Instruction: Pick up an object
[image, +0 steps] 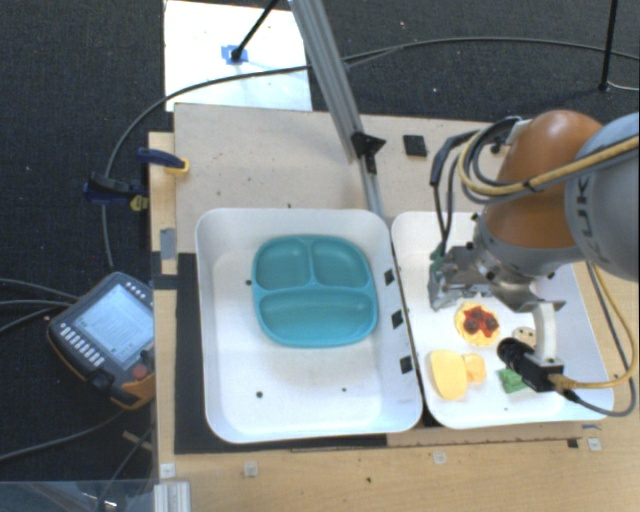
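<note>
My hand (462, 285) hangs over the right bin (590, 395), just above a round pizza toy (477, 322), apparently lined up for grasping; I cannot tell its state.

Single fixed cam, mounted high above the pale wooden bench (270, 150), looking down at a slant. Wide framing: whole bench, dark floor on its left and far side.

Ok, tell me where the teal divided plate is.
The teal divided plate lies flat in the left bin, toward its far half, across the divider from the arm's gripper over the right bin.
</note>
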